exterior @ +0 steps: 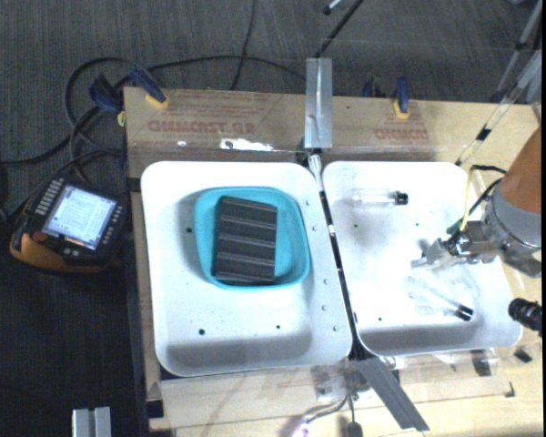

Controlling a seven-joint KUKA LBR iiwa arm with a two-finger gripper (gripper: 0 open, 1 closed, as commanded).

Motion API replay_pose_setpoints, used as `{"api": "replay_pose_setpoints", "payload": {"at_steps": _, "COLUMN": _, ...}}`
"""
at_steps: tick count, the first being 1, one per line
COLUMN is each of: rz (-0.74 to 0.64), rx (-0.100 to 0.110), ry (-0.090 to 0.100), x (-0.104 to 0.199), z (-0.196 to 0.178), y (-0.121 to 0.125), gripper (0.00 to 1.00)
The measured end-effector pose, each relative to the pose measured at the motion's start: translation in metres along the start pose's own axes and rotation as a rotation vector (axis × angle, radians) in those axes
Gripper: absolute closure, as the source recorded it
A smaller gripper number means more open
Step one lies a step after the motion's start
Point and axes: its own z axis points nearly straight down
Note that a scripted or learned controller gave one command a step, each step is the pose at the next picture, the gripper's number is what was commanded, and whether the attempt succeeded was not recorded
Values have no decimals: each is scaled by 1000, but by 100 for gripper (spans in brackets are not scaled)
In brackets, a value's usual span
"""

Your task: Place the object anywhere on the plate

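Note:
A teal square plate (294, 244) lies in the left bin (168, 271). On the plate rests a dark grey ribbed block (246, 238), lying flat and covering most of its middle. My gripper (439, 248) is low over the right side of the right bin (382, 326), far from the plate. Just below it lies a clear plastic piece with a black tip (443, 299). A second clear tube with a black cap (379, 198) sits near the back of the right bin, apart from the gripper.
A metal divider post (318, 107) stands at the back between the two bins. A handheld pendant with a lit screen (73, 218) sits on the floor to the left. Cables run along the bench's back edge.

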Motion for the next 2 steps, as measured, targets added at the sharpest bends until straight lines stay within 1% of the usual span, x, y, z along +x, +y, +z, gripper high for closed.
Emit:
{"api": "replay_pose_setpoints", "payload": {"at_steps": 1, "rz": 0, "rx": 0, "ry": 0, "x": 0, "z": 0, "y": 0, "gripper": 0}}
{"api": "replay_pose_setpoints", "payload": {"at_steps": 2, "rz": 160, "rx": 3, "ry": -1, "x": 97, "z": 29, "y": 4, "gripper": 0}}
